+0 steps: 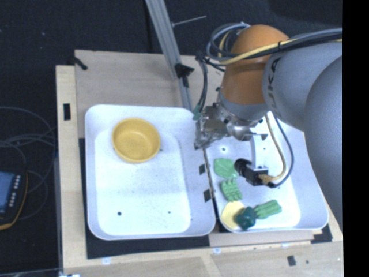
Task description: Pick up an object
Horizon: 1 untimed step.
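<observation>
The things to pick from lie in the right white plastic bin (308,209), bunched near its front left corner; a small green bumpy piece (224,167) lies closest to the gripper (203,136), just below it and to its right; a second green piece with ridges (232,190) lies just in front of that one; a longer green piece (267,209) lies slanted near the front wall; a flat round yellow thing (229,213) sits in the front corner, and a dark blue-green lump (247,217) rests on its edge, touching the long green piece.

The gripper hangs over the left side of that bin, close to the wall where the two bins meet; it cannot be told how wide it is open or if it has hold of anything; the big grey arm (308,79) with its orange band (251,53) covers the back and right of the bin.

A round yellow plastic bowl (136,139) stands alone in the back part of the left white plastic bin (95,154), well apart from the gripper; a slanted grey metal bar (163,30) comes down behind the bins, on the pale wooden bench (115,71).
</observation>
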{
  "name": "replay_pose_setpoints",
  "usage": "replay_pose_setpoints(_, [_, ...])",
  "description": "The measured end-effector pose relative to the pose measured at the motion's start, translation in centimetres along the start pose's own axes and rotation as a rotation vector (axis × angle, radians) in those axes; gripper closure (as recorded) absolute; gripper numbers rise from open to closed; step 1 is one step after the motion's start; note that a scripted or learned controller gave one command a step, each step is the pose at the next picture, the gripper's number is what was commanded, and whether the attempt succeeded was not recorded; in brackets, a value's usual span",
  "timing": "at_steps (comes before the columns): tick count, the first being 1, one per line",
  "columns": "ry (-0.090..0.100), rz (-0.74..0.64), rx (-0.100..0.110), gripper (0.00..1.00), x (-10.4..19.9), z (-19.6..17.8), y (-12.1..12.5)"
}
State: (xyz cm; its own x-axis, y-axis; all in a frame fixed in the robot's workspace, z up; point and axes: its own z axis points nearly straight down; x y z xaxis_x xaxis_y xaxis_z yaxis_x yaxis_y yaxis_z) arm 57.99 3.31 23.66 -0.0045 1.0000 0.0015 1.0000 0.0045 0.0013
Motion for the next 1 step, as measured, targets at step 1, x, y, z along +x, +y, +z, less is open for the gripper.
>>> replay_pose_setpoints(1, [0.0,0.001,0.0,1.0,5.11,-1.22,-0.08])
